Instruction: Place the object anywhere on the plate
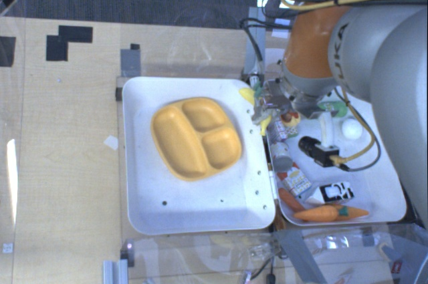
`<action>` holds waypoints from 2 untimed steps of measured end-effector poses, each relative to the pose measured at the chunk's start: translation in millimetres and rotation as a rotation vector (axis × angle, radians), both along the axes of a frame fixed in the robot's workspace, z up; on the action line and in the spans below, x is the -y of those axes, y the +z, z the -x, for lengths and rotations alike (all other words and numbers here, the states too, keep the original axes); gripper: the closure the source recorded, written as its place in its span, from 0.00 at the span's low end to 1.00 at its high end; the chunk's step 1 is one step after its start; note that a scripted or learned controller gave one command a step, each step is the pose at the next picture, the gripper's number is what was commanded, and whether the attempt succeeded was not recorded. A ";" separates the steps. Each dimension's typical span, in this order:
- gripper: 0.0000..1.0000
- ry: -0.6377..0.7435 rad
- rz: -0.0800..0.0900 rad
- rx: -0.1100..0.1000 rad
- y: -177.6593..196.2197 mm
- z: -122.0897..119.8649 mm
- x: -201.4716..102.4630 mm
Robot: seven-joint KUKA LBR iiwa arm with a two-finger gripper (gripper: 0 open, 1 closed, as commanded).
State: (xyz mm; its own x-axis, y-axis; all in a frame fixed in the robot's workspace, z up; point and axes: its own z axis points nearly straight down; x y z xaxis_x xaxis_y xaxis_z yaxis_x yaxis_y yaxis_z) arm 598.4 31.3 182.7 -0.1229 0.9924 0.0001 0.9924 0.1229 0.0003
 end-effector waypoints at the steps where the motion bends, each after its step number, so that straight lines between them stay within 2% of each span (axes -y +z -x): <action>1: 1.00 0.073 0.000 -0.002 -0.2 19.5 -55.7; 2: 1.00 0.027 0.000 0.000 0.0 -22.3 -57.8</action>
State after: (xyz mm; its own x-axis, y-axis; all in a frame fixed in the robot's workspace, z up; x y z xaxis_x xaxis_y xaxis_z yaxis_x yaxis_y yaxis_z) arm 620.7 89.1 182.7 -0.1494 0.9888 -0.0003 0.9888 0.1494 0.0002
